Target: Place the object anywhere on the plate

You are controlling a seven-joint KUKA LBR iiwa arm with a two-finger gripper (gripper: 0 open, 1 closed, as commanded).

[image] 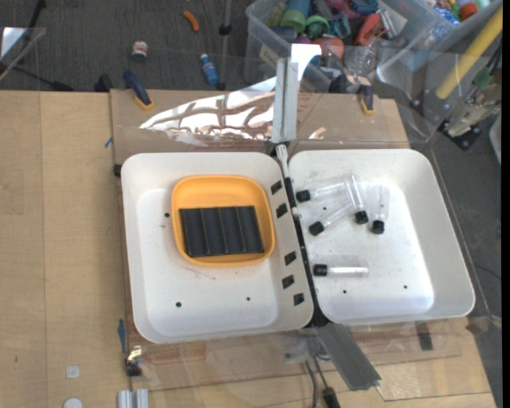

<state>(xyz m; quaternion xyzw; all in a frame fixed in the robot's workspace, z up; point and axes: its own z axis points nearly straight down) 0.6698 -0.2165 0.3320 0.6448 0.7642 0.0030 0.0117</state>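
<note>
Camera view: looking down at a slant on two white bins side by side on a wooden bench (56,239).
Gripper: grip and opening cannot be told.
Left bin (159,311): far from the side the arm reaches in from; holds an orange plate (223,185).
Plate: rounded square, lying flat near the middle of its bin, towards the back; carries a black ridged insert (221,231) that covers most of its floor.
Right bin (414,271): on the arm's side; holds the clear tubes with black caps.
Tube cluster (351,203): four tubes lying loosely together in the back half of the right bin, some touching or crossing, well apart from the plate.
Single tube (343,271): lying flat on its own, nearer the front, its cap pointing at the left bin; none of the tubes on the plate.
Divide between bins: row of small black clips (288,258) along the shared edge.
Behind the bins: crinkled shiny sheet (215,119), then a clear box of coloured toys (335,24).
</note>
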